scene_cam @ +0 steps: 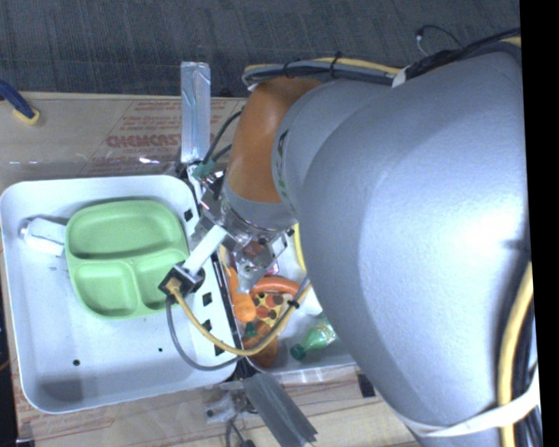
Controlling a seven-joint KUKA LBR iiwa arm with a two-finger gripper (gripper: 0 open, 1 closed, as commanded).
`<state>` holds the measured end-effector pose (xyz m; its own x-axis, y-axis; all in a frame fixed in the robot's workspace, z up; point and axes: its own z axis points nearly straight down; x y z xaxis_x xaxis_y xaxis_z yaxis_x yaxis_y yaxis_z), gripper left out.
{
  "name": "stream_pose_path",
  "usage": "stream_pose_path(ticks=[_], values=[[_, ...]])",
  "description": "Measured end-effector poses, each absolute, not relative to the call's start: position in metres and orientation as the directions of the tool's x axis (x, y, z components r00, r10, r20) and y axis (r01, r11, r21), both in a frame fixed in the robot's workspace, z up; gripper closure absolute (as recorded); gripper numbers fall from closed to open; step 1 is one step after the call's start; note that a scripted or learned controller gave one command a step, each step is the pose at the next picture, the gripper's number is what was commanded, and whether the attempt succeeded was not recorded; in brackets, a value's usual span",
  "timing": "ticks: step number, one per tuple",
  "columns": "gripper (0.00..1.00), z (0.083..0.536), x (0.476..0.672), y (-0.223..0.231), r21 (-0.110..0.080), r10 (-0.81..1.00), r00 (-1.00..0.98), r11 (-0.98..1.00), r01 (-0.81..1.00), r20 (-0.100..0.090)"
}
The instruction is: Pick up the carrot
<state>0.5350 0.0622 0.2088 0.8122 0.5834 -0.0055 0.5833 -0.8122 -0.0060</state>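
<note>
The carrot (242, 307) looks like a small toy: stiff, light, smooth and prob. a bit slippery, so I would take it across the middle of its narrow body, not at the tip. It is orange, short and mostly hidden by the arm. It lies in the right bin (310, 361), just right of the wall between the bins, beside a red-orange piece (275, 285) and near a green item (315, 337). The gripper (251, 257) hangs just above the carrot; if it is released or clenched I cannot tell. The green divided plate (122, 254) sits well left of the carrot, in the left bin (44, 370).
</note>
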Motion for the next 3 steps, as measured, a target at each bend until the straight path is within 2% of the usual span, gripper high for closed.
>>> stream_pose_path(ticks=[1,2,3], values=[[0.00,0.221,0.491,0.081,-0.001,0.206,0.979,-0.979,0.206,-0.003],[0.00,0.383,0.507,-0.025,-0.001,0.276,0.961,-0.961,0.276,0.002],[0.00,0.221,0.512,-0.008,-0.005,0.240,0.971,-0.971,0.240,-0.008]])
